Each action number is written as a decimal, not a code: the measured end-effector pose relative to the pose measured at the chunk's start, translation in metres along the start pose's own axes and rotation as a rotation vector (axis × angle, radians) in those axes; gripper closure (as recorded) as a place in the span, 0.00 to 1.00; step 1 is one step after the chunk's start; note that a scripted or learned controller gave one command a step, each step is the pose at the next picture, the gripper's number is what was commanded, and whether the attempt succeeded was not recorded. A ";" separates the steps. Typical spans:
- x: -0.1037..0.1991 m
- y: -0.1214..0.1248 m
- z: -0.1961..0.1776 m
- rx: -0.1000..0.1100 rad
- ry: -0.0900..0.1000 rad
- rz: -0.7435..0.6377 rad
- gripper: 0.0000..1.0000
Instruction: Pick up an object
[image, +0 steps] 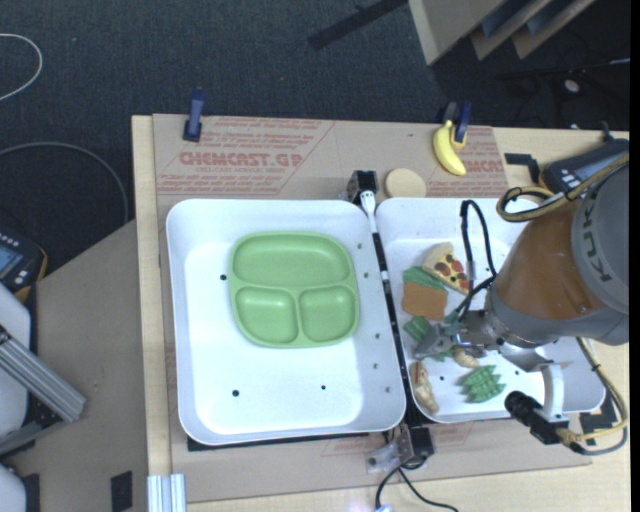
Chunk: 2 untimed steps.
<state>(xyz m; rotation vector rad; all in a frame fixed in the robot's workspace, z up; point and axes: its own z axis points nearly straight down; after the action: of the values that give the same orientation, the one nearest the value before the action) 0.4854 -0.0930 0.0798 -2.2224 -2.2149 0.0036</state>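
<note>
Pale green divided tray in white left bin. Right bin white. Pizza slice tan with red spots. Yellow banana. Arm grey with orange band.

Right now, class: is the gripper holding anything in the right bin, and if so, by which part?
It cannot be told. The gripper is down among the toy foods in the right bin, by the brown piece, but no item shows between its fingers.

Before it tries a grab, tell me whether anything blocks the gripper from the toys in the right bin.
Nothing visible blocks it. The gripper is already low in the right bin, among the toys: brown square, pizza slice, green leafy piece. They lie crowded together, so a neighbouring piece could get in the way.
</note>
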 end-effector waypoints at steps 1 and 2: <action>0.000 0.054 -0.006 -0.009 -0.002 -0.006 0.00; 0.109 0.138 -0.113 -0.023 0.001 -0.015 0.00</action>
<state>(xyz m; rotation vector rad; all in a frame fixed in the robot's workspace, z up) 0.6246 0.0153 0.1927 -2.2166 -2.2432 -0.0233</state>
